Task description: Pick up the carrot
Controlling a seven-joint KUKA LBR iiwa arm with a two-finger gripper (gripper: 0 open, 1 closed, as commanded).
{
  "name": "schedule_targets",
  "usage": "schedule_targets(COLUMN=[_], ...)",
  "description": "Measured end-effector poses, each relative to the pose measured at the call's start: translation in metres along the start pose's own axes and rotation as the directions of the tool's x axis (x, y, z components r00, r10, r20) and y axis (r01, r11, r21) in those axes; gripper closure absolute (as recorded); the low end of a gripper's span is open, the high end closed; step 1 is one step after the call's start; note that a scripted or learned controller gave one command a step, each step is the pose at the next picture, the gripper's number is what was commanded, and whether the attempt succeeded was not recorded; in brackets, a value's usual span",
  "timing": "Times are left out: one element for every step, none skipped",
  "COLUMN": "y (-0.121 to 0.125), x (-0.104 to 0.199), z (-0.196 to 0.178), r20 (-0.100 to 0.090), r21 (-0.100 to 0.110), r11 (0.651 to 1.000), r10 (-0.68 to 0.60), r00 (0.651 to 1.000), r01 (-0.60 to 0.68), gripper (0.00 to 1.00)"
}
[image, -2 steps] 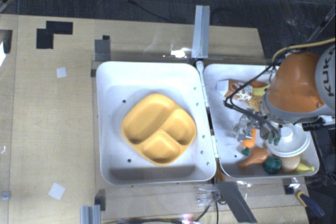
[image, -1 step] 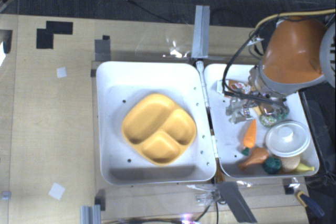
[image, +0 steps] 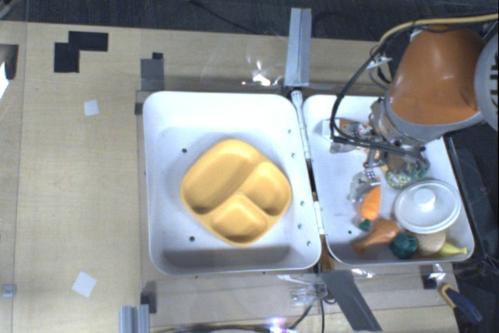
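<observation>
The carrot is a short bright orange piece with a small green end. It lies in the right bin, left of a white round lidded bowl. My gripper hangs over the right bin with its metal tip just above the carrot's upper end, touching or nearly touching it. The grey wrist and the orange band stand over the bin's back right and hide part of it.
A brownish orange piece, a dark green item and a yellow item crowd the right bin's front. The left bin holds a yellow three-part plate. A metal divider separates the bins.
</observation>
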State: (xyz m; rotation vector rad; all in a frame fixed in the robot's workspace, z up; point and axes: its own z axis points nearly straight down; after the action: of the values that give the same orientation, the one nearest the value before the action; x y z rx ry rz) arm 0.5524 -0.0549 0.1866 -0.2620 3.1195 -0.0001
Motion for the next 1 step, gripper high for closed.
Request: schedule_targets(y=[-0.0319], x=[0.0049], z=[0.0962], r20=[0.003], r21=[0.002], r11=[0.991], r10=[-0.13], r00=[0.991], r01=[0.13], gripper=[0.0])
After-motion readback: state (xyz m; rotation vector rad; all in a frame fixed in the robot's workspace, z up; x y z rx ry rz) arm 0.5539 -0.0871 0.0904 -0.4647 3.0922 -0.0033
